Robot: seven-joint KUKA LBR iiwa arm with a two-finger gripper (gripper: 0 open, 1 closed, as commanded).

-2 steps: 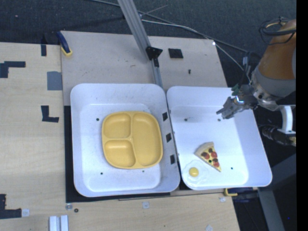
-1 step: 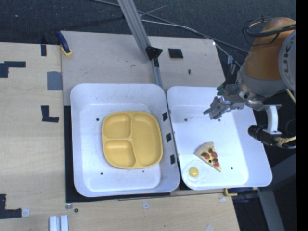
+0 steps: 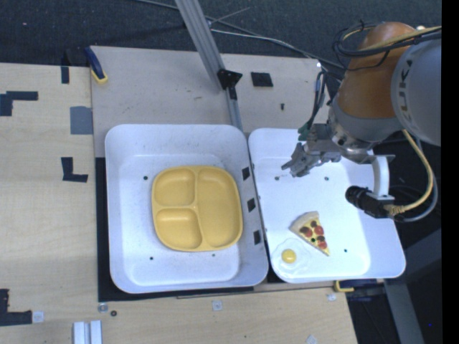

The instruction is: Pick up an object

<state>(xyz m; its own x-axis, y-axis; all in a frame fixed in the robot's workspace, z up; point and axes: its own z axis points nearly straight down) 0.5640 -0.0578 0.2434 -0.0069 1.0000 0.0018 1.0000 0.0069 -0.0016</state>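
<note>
Desk (image 3: 43,192) carries two white bins side by side. Right bin (image 3: 373,256), lower part: yellow piece (image 3: 288,256), with pizza slice (image 3: 313,233) just beside it, up and right. Left bin (image 3: 129,264), centre: yellow divided plate (image 3: 196,208). Tool (image 3: 300,165) over the right bin's upper part, well apart from the slice; fingers spread, nothing between them.

You have a toy pizza slice (image 3: 311,232) lying flat in the right bin (image 3: 358,267), tip toward the near right. Just beside it, near the bin's front left corner, sits a small yellow disc (image 3: 288,256). A yellow divided plate (image 3: 196,208) lies flat in the left bin (image 3: 129,192).
</note>
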